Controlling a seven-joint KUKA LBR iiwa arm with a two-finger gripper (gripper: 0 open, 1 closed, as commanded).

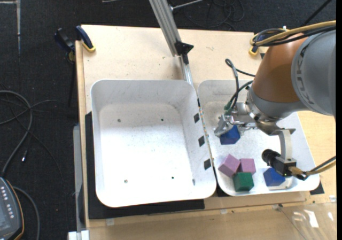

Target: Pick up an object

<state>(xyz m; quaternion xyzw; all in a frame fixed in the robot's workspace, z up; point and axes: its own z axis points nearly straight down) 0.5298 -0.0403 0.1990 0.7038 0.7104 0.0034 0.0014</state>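
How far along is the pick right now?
Done: the arm has reached the right white bin. In hand: the claw sits right at a dark blue cube; a firm hold can't be confirmed. Left: lifting it clear. Two pink blocks, a green cube and another blue cube lie untouched.

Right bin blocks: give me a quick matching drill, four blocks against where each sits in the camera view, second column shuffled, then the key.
Blocks:
1. dark blue block
2. green block
3. light purple block
4. blue block

Places:
A. near the bin's front right corner, under the black bracket on the arm
B. right at the end effector, farthest back of the four
C. at the front rim of the right bin, below the two purple blocks
D. left one of the purple pair, touching the pinker block

Pairs: 1-B, 2-C, 3-D, 4-A
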